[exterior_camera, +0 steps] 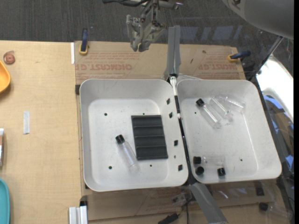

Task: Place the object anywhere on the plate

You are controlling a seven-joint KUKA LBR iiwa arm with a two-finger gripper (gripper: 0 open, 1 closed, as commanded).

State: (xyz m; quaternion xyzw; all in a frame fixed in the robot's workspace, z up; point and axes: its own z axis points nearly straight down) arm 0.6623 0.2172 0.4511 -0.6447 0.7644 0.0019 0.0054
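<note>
One camera hangs above the bench [42,125], tilted down toward its far edge, far enough back to take in both bins [88,139] whole. The left bin sits mid-frame, the right bin [261,139] nearer the right edge; dark floor [46,8] shows beyond the bench.

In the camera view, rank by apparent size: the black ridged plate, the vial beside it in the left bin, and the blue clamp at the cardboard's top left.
1. black ridged plate
2. vial
3. blue clamp, though it sits farther from the camera, so its true size is unsure.

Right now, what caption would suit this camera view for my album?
Gripper hangs above two white bins: a clear vial beside a black ridged plate, more vials opposite.
</note>
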